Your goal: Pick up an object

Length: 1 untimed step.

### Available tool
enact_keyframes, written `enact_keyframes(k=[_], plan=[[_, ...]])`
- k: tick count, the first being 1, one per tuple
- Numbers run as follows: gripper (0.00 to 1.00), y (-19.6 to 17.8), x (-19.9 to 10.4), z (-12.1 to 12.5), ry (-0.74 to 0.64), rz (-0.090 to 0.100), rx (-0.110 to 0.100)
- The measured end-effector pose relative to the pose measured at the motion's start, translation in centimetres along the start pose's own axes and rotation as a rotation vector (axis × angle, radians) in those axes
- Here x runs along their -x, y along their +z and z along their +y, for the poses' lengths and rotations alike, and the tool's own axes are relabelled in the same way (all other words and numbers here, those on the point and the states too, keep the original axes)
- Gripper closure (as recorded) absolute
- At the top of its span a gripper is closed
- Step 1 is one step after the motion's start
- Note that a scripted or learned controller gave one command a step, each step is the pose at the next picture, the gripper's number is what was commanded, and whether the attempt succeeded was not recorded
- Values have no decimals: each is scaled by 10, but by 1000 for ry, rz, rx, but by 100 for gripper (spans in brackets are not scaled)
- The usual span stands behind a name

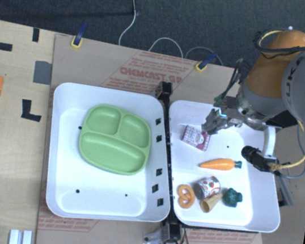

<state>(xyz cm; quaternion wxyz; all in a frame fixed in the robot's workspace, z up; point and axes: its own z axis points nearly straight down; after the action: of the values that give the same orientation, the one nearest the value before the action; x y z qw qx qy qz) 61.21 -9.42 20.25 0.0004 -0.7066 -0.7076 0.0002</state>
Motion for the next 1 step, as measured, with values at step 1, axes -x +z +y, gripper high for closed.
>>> enact_keyframes(k=[1], plan=[[100,-15,-52,-18,-5,2,-1]])
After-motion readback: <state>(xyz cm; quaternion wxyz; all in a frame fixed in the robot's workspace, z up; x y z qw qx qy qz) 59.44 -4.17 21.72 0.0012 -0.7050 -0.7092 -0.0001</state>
